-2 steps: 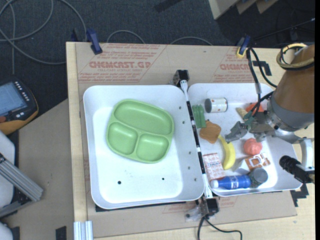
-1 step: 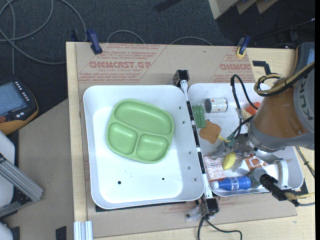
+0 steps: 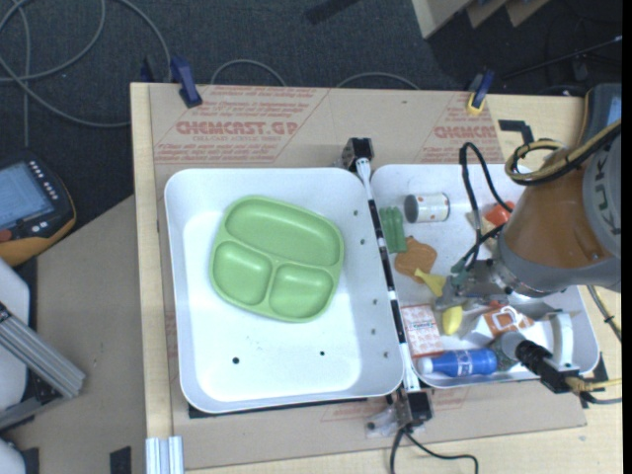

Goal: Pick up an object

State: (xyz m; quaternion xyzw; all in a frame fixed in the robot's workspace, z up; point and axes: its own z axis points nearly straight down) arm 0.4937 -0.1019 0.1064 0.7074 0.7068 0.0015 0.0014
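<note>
You see the bench (image 3: 296, 117) with two white bins on it. The left bin (image 3: 197, 344) carries one green divided plate (image 3: 276, 257) with three compartments, lying toward the bin's 12 o'clock side. The right bin (image 3: 588, 349) holds all the small things. The grey arm (image 3: 558, 230) with its orange band comes in from 3 o'clock and covers much of this bin. The gripper (image 3: 472, 289) is low over the bin's middle; whether the fingers are apart or together, I cannot tell.

From the gripper, you find one blue bottle (image 3: 462, 363) at 6 o'clock, lying on its side, and one printed card (image 3: 420, 329) at 8 o'clock. One orange-brown piece (image 3: 417, 258) lies at 10 o'clock, one green piece (image 3: 392, 227) beyond it by the bin wall, and one white can (image 3: 429, 206) at 11 o'clock. One yellow object (image 3: 451, 319) lies just beside the gripper at 7 o'clock. A black cable (image 3: 472, 191) crosses above the can.
</note>
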